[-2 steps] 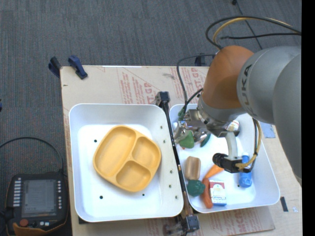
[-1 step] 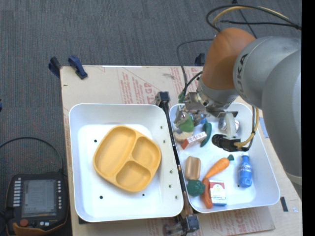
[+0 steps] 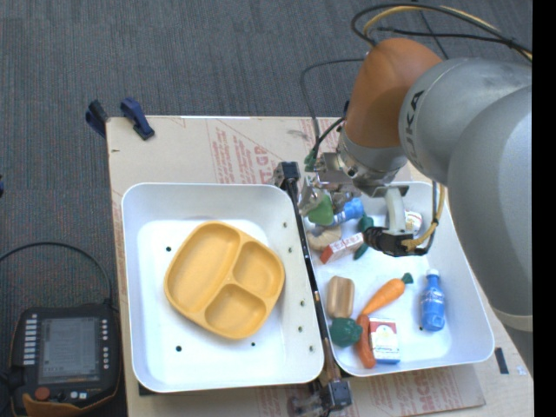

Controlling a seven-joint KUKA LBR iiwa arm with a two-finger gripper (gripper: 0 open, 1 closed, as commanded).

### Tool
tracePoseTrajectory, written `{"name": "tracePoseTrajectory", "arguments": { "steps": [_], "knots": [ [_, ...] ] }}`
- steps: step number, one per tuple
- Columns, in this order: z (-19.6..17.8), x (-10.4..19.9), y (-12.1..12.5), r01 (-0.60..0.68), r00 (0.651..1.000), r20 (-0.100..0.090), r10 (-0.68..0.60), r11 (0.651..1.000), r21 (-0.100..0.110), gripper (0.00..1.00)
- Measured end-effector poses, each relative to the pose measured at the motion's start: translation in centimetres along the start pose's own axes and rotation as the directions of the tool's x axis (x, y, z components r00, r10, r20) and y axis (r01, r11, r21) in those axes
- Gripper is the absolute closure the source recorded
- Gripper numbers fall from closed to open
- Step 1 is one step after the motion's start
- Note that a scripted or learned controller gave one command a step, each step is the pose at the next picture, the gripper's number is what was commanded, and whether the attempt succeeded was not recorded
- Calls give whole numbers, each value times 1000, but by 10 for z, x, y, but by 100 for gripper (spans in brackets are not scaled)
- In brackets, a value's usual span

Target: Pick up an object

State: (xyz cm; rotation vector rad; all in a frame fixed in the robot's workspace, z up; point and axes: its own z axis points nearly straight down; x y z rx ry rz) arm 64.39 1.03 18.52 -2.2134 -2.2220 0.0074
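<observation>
The gripper (image 3: pixel 334 200) hangs over the right bin's (image 3: pixel 469 341) far-left corner, touching a green object (image 3: pixel 319 212) directly beneath; whether it grips, I cannot tell; the carrot (image 3: pixel 384 295) lies nearer me

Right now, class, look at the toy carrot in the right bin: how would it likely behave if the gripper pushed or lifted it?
The carrot looks like smooth moulded plastic, so it is probably stiff, light and a bit slippery. Its rounded, tapering body suggests it may roll or pivot when pushed. It lies close to the red and white box, so a push might nudge that too.
</observation>
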Motion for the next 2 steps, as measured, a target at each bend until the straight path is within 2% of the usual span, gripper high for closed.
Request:
{"name": "tracePoseTrajectory", "arguments": {
  "steps": [1, 2],
  "knots": [
    [-11, 41, 0, 3, 1000, 0, -3, 1000, 0, 100],
    [2, 22, -72, -3, 1000, 1, 3, 1000, 3, 100]
  ]
}}
